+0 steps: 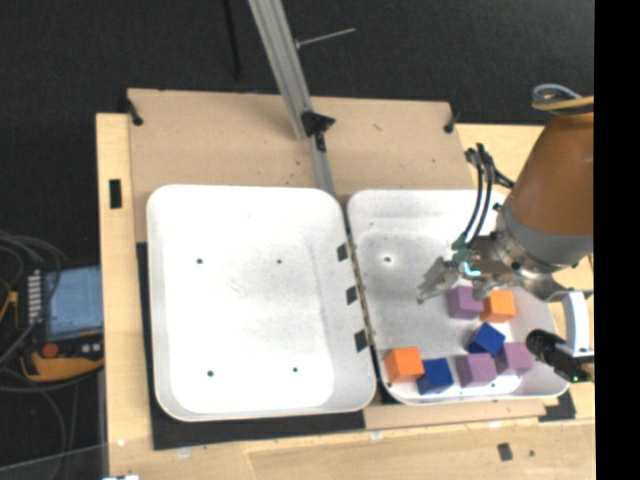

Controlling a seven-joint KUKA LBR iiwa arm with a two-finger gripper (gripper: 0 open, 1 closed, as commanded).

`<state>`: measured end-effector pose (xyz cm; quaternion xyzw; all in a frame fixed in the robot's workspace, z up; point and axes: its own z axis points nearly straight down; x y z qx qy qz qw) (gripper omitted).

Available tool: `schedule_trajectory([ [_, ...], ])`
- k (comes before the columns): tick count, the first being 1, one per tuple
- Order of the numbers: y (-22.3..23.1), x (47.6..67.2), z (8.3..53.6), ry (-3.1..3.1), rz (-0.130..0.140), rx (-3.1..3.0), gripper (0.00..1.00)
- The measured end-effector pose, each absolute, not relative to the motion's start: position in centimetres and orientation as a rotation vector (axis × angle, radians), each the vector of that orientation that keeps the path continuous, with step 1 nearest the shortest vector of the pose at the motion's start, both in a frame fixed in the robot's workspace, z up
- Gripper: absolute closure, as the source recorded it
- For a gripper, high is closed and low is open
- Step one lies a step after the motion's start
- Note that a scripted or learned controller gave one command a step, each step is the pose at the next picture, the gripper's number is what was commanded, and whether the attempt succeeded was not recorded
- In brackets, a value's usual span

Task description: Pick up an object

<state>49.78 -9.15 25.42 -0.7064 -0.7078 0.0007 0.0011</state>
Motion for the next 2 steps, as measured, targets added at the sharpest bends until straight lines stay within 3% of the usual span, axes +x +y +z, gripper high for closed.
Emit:
schedule_trajectory([
  [1, -9.2, 49.8, 25.6, -2.220, -0.003, -2.225, 0.00],
  [2, -9.1, 49.9, 19.6, -2.218, 0.006, -2.221, 0.00],
])
